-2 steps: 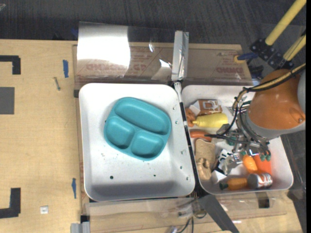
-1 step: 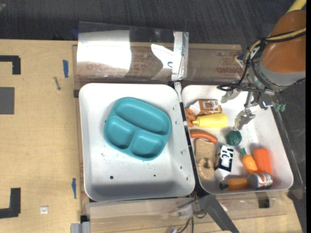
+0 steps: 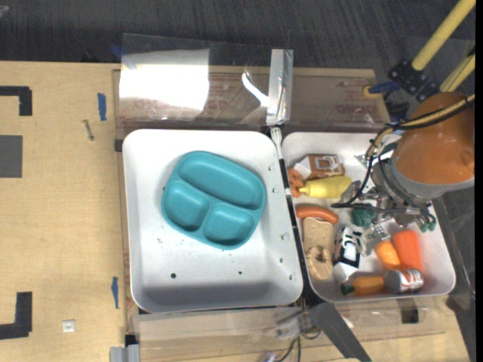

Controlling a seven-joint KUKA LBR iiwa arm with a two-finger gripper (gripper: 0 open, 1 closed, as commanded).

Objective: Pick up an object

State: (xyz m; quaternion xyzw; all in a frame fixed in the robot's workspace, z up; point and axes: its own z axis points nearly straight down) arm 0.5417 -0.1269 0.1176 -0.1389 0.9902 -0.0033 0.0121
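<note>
The right bin (image 3: 445, 289) holds several toy food items: a yellow mustard bottle (image 3: 326, 188), a hot dog (image 3: 317, 214), a slice of bread (image 3: 318, 241), a carrot (image 3: 407, 249), an orange piece (image 3: 387, 256), another orange piece (image 3: 364, 283), a silver can (image 3: 405, 280) and a small black-and-white carton (image 3: 349, 247). My gripper (image 3: 381, 221) hangs low over the middle of this bin, just left of the carrot and above the carton. The orange wrist band (image 3: 441, 145) hides most of it from above.
The left bin (image 3: 151, 262) carries a teal divided plate (image 3: 213, 198). A brown packet (image 3: 324, 164) lies at the back of the right bin. A clear plastic sheet (image 3: 196, 85) stands behind the bins. Yellow poles (image 3: 449, 21) rise at the top right.
</note>
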